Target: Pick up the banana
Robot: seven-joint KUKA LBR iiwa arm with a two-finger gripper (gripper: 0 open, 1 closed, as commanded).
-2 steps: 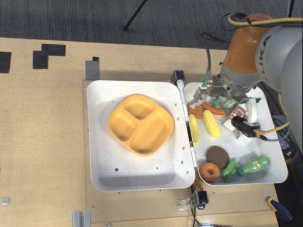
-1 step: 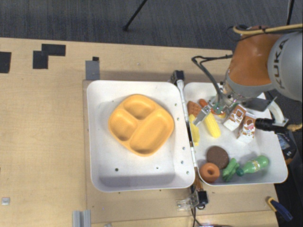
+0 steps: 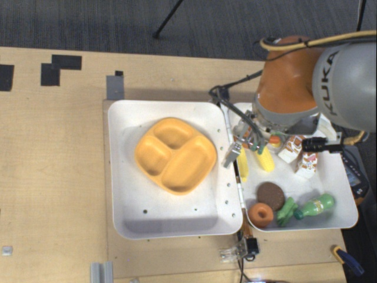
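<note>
Banana (image 3: 266, 160) lay in the right bin (image 3: 347, 214) near its left wall, beside a yellow piece (image 3: 242, 164). Claw (image 3: 246, 139) hung just above; whether open or closed, I could not tell. Approach step, seemingly; next would come a descent onto the banana.

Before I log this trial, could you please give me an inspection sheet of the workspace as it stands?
Surface: wooden bench bearing the left bin and the right bin side by side.
Job's things: banana lies in the right bin near its left wall, just below the hand.
Clutter: yellow divided plate in the left bin; in the right bin a brown disc, a donut, a green bottle and small white cartons.
Hand: hand low over the wall between the bins; finger state cannot be told.
Cables: black cable running to the wrist.
Surroundings: dark carpet beyond the bench.
</note>
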